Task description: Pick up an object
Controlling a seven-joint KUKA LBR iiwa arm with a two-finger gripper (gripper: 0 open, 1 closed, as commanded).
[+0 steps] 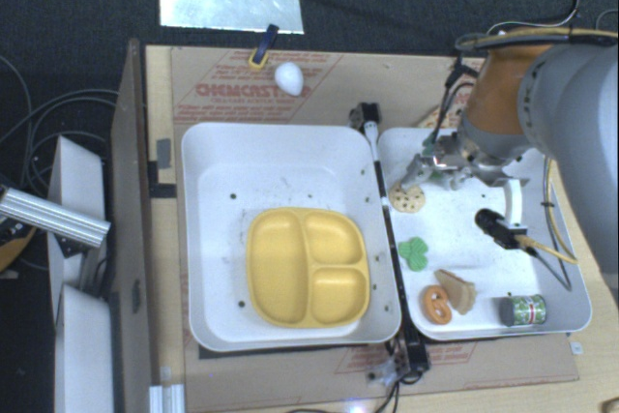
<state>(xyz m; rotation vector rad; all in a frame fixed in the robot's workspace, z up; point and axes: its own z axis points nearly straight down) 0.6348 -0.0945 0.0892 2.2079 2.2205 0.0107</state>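
The right bin (pixel 551 309) holds several small things. A round chocolate-chip cookie (pixel 407 199) lies by its left wall. A green leafy piece (pixel 415 252) sits below the cookie. Near the front edge are an orange pretzel (pixel 436 305), a tan bread wedge (pixel 457 289) and a small green-labelled can (pixel 523 309) on its side. My gripper (pixel 422 174) hangs low over the back left of this bin, just above and right of the cookie. The grey arm with its orange band comes in from the upper right and covers the bin's back part.
The left bin (pixel 218 169) holds a yellow divided plate (pixel 308 266). Behind the bins, on the cardboard, lie a white egg-shaped thing (pixel 288 77) and a small blue and yellow tool (pixel 261 48). A black clip (pixel 366 116) sits at the back of the wall between the bins.
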